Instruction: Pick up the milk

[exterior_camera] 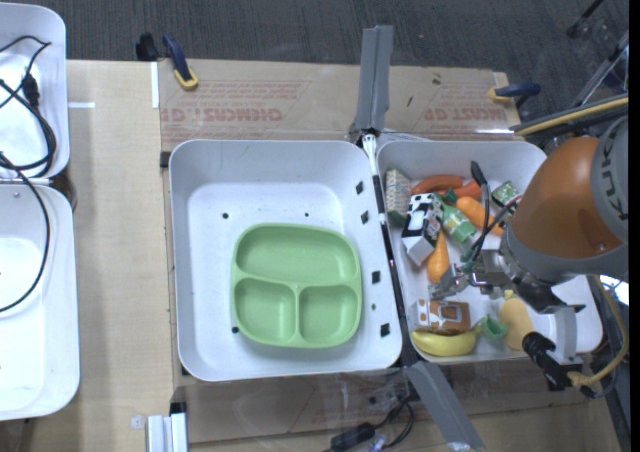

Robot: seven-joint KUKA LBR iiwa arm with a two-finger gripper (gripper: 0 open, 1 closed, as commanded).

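Two shallow white plastic bins are sitting side by side on the bench. The left bin is holding a pale green three-compartment plate lying flat near its middle. The right bin is crowded with toy food. A small black-and-white cow-patterned milk carton is lying toward that bin's far left part, close to the wall shared with the left bin, beside an orange carrot-shaped piece. A yellow banana is resting along the near wall, with a small brown-and-white box just beyond it. The grey arm with its orange band is reaching in from the right over the right bin, and the metal gripper is hanging over the bin's middle, to the near right of the milk carton and apart from it. Whether it is spread or closed cannot be told, and nothing is visibly caught in it.
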